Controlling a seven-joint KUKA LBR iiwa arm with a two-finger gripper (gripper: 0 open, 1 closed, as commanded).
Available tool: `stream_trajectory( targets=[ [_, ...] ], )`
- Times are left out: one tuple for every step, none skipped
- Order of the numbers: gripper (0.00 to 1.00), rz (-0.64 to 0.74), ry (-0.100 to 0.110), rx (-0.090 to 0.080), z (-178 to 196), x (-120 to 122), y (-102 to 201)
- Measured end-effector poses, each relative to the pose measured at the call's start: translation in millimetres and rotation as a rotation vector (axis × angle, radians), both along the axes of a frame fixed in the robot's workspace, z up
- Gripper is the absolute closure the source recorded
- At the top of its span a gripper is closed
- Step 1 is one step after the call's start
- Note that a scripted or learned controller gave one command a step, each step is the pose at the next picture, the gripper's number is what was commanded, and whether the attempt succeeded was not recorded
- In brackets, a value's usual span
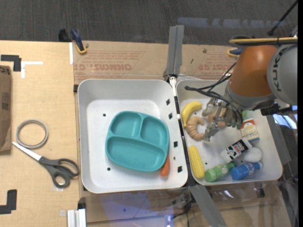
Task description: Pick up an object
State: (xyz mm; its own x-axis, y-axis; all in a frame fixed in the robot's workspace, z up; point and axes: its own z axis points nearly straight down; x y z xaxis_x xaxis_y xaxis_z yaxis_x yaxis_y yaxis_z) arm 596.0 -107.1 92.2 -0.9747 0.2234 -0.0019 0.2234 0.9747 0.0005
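My gripper (211, 122) hangs over the middle of the right bin (270, 175), open, with nothing visible between its fingers. Its tips stand just right of a tan croissant-like toy (194, 126), close to touching it. A yellow banana (190, 110) lies right behind that toy. A corn cob (196, 161) lies at the bin's front left, with a green bottle (218, 171) and a blue bottle (245, 169) along the front wall. A black-and-white pack (235, 149), a white oval piece (253, 154) and a small carton (249, 129) lie right of the gripper.
The left bin (90, 126) holds a teal divided plate (137, 141) with an orange carrot (164, 166) at its front right edge. On the bench to the left lie scissors (49, 164) and a tape roll (31, 133). The arm's orange band (253, 72) overhangs the right bin's back.
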Motion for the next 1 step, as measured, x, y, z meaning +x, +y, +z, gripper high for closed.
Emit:
stream_trajectory(
  targets=[
    [0.00,-0.115,0.000,0.000,0.0,-45.2,-7.9]
  ],
)
